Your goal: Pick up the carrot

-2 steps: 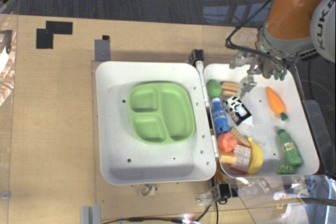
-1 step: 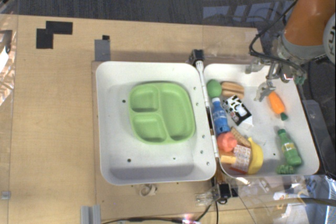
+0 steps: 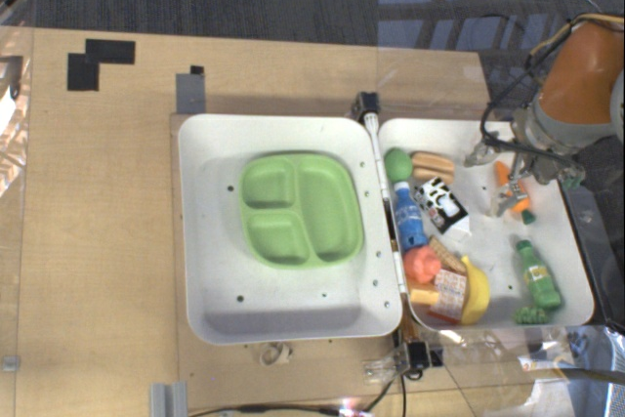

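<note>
Carrot (image 3: 512, 187) lies in the right bin (image 3: 576, 239), toward 1 o'clock of it, under the end effector (image 3: 515, 183). I cannot tell how far the end effector is open, or whether it holds anything. If it closes off-centre, the carrot may slip away toward the green bottle (image 3: 536, 275) at 5 o'clock.

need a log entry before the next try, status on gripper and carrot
Gripper down in right bin, over the carrot. Carrot lies at its fingertips near bin's far right; grasp unconfirmed. Green bottle close by, toward the near side, not touching.
</note>
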Available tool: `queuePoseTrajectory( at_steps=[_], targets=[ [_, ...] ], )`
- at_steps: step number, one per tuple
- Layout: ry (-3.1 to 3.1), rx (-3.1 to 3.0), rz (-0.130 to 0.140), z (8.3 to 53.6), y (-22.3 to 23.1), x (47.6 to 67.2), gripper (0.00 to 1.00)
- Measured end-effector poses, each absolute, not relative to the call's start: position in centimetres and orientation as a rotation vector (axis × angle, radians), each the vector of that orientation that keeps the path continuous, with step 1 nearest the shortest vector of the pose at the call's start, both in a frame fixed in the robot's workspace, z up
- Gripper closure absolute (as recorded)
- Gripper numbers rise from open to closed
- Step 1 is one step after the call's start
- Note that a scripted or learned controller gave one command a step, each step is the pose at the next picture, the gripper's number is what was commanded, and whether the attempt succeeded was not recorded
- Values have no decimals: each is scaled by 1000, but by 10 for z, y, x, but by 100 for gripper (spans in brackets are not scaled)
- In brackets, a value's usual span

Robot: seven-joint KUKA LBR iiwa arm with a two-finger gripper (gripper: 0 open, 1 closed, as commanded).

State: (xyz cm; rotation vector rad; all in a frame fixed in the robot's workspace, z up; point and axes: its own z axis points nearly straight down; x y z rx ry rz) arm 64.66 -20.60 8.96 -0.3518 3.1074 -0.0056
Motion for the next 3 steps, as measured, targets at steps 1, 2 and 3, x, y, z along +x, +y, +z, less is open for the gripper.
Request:
queuePoseTrajectory(
  at_steps=[1, 2, 3],
  targets=[
    [3091, -356, -11, 105, -204, 652, 100],
    [3092, -356, -10, 105, -204, 652, 0],
    [3040, -712, -15, 93, -207, 643, 0]
  ],
)
